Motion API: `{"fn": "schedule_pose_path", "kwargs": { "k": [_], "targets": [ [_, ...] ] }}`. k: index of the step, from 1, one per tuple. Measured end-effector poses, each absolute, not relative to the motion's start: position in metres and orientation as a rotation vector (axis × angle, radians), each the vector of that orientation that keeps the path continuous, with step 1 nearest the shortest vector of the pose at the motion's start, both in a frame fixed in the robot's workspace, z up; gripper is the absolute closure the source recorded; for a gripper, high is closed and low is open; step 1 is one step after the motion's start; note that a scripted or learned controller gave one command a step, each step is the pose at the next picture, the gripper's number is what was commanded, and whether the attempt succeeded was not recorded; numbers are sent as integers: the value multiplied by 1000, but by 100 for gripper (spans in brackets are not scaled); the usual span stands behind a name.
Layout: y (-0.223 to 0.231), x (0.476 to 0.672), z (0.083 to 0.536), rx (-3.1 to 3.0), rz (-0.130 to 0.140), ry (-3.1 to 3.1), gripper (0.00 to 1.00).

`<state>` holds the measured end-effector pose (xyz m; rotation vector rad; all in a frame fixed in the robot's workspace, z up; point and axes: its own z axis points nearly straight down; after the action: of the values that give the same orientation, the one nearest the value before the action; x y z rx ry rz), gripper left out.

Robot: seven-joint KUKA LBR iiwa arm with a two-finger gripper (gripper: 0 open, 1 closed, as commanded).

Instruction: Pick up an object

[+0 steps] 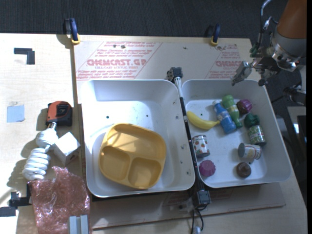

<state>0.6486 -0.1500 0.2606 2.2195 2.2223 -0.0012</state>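
Glossy white plastic bins (pixel 146 94) sit on pale matt wood (pixel 39 38). The yellow tray (pixel 131 155) looks smooth plastic; the pink bag (pixel 61 194) is crinkly film.

The two shallow white plastic bins (pixel 273 106) are showing pale against a tan bench board printed with red lettering (pixel 117 62). A mustard-yellow divided tray (pixel 131 155) is lying in the left bin. In the right bin a yellow banana (pixel 202 122), a blue bottle (pixel 224 118), a green bottle (pixel 231 108) and a magenta round fruit (pixel 207 168) are glowing (the small brown ball (pixel 243 169) is looking dull beside them). A white spiral bulb (pixel 36 162) and pinkish crinkled wrap (pixel 58 194) are lying beside an orange-and-black tape measure (pixel 59 113).
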Motion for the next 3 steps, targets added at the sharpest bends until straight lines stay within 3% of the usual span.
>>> {"fn": "schedule_pose_path", "kwargs": {
  "k": [1,2,3],
  "targets": [
    [-188,589,157,2222,-1,2221,0],
    [-162,617,93,2220,-1,2223,0],
    [-163,616,102,2224,-4,2223,100]
  ]
}}
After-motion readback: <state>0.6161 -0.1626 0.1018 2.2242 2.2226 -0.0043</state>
